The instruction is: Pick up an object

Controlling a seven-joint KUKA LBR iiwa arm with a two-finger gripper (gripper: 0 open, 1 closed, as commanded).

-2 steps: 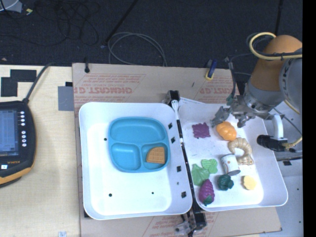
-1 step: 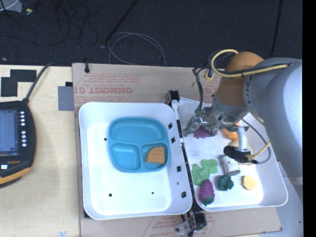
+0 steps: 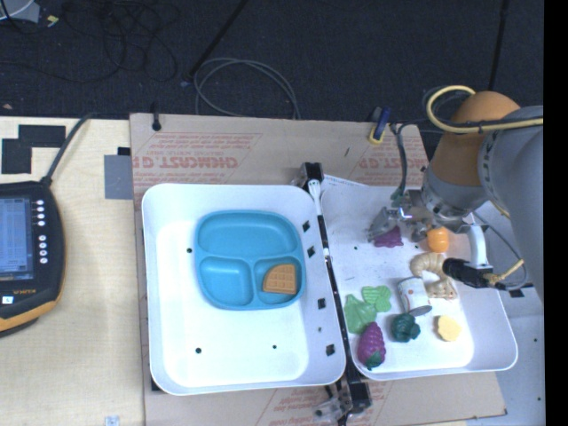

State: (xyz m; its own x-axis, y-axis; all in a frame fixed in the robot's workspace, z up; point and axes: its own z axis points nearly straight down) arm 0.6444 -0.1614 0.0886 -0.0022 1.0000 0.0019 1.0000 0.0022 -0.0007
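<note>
Two white bins sit side by side on the bench, and I reach into the right bin [image 3: 497, 349] from the right. My gripper [image 3: 393, 217] hangs low over that bin's far part, just above a small purple piece [image 3: 388, 237] that lies on the floor there. I cannot tell how my gripper is set, since the wrist and its fittings hide that part from above, and I cannot tell whether it touches the purple piece.

Right of the purple piece lies an orange ball [image 3: 437, 239]. Nearer than that sits a beige lump [image 3: 429, 264], and just beside it a small can [image 3: 414, 295] on its side. At the near right lies a yellow piece [image 3: 449, 328]. Left of it is a dark teal lump [image 3: 406, 327], then a magenta bunch [image 3: 371, 343] at the near edge, with a green leafy piece [image 3: 366, 305] just beyond it.

The left bin [image 3: 169, 327] holds a blue tray [image 3: 232, 264] with compartments; a tan waffle [image 3: 280, 280] lies in its near right compartment. A black divider [image 3: 325, 264] runs between the bins. At the far left of the bench rests a pendant [image 3: 22, 256] with a screen.
</note>
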